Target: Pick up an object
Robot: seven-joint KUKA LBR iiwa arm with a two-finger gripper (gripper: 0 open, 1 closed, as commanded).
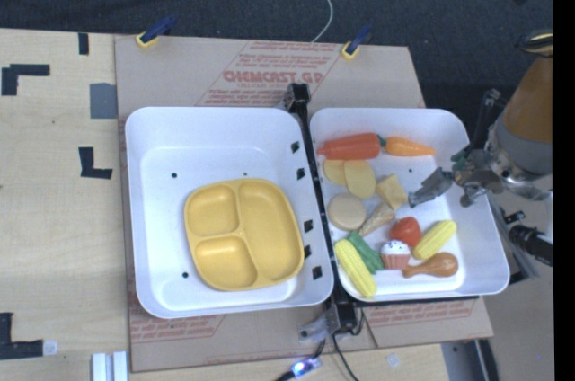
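The arm is cut off at the edge of the shot, so you get the orange band and some of the grey wrist, not much more. The gripper is small and dark over the right bin, and I honestly cannot tell whether it's spread or closed; nothing is visibly in it, and whether it touches anything is too hard to make out.

Everything else I'll place off the right bin. Inside it, along the far wall, lie a red pepper-ish thing and an orange carrot. Below those are pale potato-like pieces, a round cracker or bun and a cheese wedge. Toward the near wall sit a tomato, two corn cobs, a little cupcake and a drumstick. The pile overlaps, so some edges are hidden.

Just beside the right bin, touching along its side, is the left bin holding a yellow divided plate
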